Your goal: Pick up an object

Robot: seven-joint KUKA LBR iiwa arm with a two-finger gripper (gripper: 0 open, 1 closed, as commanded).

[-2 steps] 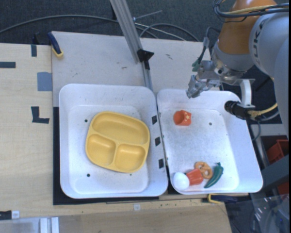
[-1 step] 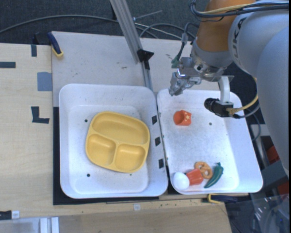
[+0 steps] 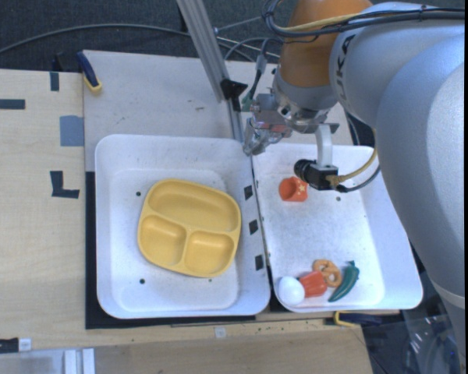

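Left bin (image 3: 109, 209): a yellow divided plate (image 3: 189, 227) lies flat near its centre. Right bin (image 3: 390, 263): a small orange cup (image 3: 293, 189) sits near the far end; a white egg (image 3: 290, 290), a pretzel (image 3: 327, 270), a red piece (image 3: 315, 284) and a green pepper (image 3: 345, 282) cluster at the near edge. The gripper (image 3: 259, 137) hangs over the bins' far shared rim, apart from every object; its opening cannot be told.

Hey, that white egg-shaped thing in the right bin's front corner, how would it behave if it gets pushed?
The white egg looks smooth and rounded, so it would probably roll or slip. It sits against the bin wall and a red piece, which may limit that.
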